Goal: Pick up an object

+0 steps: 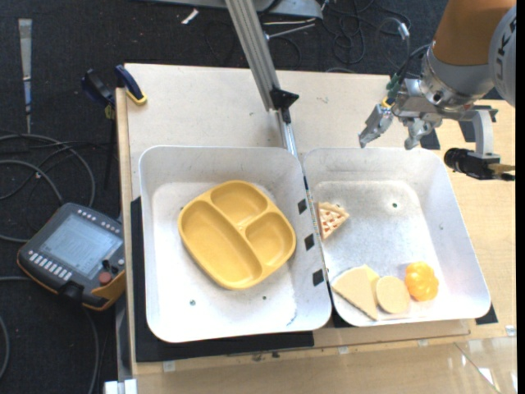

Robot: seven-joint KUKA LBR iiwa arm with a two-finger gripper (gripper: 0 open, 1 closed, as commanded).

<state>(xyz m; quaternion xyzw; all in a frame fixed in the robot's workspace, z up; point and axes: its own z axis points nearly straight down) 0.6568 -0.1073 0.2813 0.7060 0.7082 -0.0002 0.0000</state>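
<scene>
At left, a yellow three-compartment plastic plate [237, 233] lies in the left white bin [156, 220]. Right white bin [443, 212]: a waffle-patterned triangular wedge [331, 218], a pale tan slab [358, 289], a beige disc [393, 295], an orange-yellow lump [422, 281]. Above its far rim, the tool [394, 137] hangs with fingers spread, holding nothing.

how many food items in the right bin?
4, none visibly hidden: waffle piece at the left wall, cheese wedge, round slice and orange piece along the right bin front edge.
</scene>
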